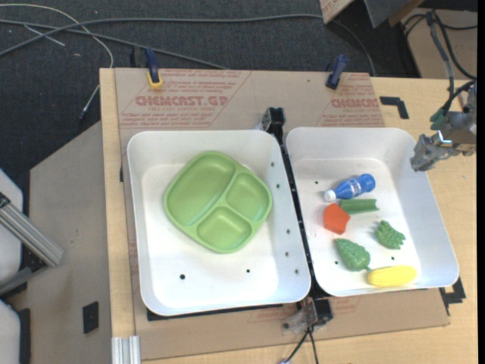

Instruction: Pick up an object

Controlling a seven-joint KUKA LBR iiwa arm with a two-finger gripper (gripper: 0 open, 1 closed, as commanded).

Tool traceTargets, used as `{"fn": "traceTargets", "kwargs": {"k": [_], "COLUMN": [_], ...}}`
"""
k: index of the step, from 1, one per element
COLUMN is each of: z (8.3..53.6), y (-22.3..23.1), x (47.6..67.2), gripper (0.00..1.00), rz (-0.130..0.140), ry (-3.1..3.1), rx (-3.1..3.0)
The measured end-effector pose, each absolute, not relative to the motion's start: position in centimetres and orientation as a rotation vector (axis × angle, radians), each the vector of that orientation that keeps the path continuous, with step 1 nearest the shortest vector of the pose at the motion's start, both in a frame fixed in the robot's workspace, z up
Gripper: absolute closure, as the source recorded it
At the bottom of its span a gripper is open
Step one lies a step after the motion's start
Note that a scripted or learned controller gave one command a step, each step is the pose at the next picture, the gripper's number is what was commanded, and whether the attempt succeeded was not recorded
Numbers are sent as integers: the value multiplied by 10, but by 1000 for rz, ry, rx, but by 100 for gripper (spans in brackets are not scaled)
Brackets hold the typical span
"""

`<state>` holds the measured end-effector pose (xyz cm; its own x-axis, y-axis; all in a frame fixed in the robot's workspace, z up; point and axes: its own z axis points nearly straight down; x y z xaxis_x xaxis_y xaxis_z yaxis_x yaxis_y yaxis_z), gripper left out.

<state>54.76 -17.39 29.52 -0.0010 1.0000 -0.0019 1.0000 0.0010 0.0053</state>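
Note:
The right bin point(424, 226) holds several small items: a blue bottle with a white cap point(355, 186), a green stick point(358, 205), an orange-red block point(336, 218), two green leafy toys point(389, 234) point(352, 254) and a yellow piece point(392, 276) near the front wall. My gripper point(430, 152) hangs at the view's right edge, over the far right rim of that bin. It is well apart from all the items and nothing shows in its grasp.
A green divided plate point(218, 201) lies in the left bin point(151, 279). Clamps point(154, 75) point(336, 72) pin the cardboard sheet at the back edge. Cables run over the dark floor behind the bench.

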Motion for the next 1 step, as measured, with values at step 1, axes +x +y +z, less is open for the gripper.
{"fn": "traceTargets", "kwargs": {"k": [1], "z": [276], "y": [-120], "x": [544], "gripper": [100], "rz": [0], "ry": [2231], "rx": [2218]}}
